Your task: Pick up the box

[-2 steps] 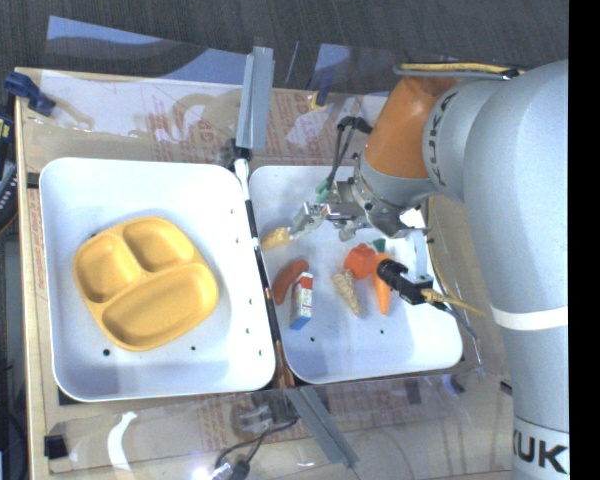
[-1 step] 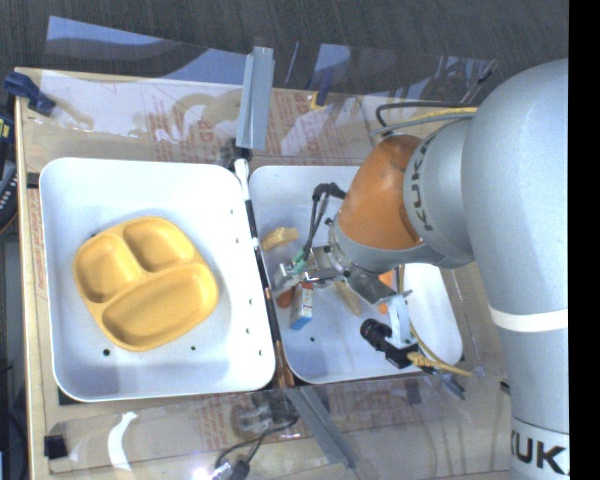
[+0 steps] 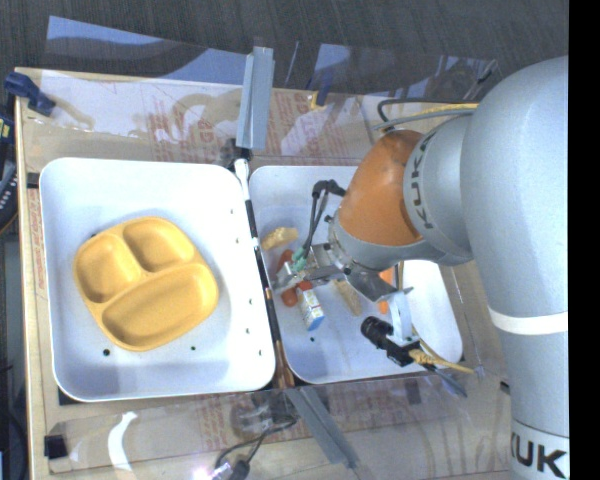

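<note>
Gripper (image 3: 315, 273): over right white bin (image 3: 435, 353); opening cannot be told. Small blue-and-white carton box (image 3: 313, 311) lies just below it, long axis running up-down, slightly slanted.

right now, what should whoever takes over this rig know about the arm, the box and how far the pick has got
Gripper: down in the right bin, over the clutter at that bin's left side; whether its fingers are open or shut cannot be told from this view.
Box: the small blue and white box lies on the bin floor just below the gripper, beside a small red piece. Nothing shows it between the fingers.
Left bin: holds the yellow divided plate, not part of the job.
Done: arm brought in above the clutter.
Left: grasp the box and lift it clear.
</note>
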Action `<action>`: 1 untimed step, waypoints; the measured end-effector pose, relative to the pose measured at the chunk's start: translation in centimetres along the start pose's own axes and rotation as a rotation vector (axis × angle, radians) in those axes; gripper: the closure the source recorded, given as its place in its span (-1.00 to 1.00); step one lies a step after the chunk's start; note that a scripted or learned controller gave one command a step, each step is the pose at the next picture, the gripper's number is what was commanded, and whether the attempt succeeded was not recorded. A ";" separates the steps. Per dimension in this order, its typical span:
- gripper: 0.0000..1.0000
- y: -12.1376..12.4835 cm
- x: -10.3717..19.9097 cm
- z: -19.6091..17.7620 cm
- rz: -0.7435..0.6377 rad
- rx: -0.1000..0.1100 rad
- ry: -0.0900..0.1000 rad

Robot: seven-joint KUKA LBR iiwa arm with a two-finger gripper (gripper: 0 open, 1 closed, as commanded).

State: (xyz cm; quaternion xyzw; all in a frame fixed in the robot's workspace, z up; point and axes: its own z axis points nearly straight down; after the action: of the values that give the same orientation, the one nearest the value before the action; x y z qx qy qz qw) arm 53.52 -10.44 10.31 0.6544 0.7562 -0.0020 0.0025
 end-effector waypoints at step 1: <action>1.00 -5.0 1.8 -10.7 0.219 0.005 0.006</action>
State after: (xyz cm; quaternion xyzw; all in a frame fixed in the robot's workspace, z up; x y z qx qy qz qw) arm 48.28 -9.29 20.97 0.7331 0.6801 -0.0015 -0.0011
